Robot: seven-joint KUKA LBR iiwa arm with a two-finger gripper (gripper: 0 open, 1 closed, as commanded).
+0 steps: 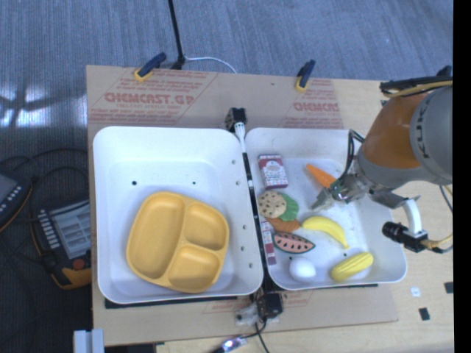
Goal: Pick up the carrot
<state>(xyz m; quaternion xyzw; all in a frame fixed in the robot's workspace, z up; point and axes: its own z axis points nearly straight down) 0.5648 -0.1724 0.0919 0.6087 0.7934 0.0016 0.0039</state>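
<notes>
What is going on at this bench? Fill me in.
A grey-and-orange robot arm reaches in from the right with its gripper low over the right bin, just below the carrot. The carrot lies on the bin floor, not lifted. Around it sit a banana, a cookie, a watermelon slice and an egg. The left bin holds a yellow divided plate.

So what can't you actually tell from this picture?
- Gripper: too small and blurred in the camera view to tell how it stands against the carrot, touching or apart.
- Red box: label too small to read.
- Cookie: it covers part of a green piece, so what that piece is stays unclear.
- Arm: cut off by the right edge.
</notes>
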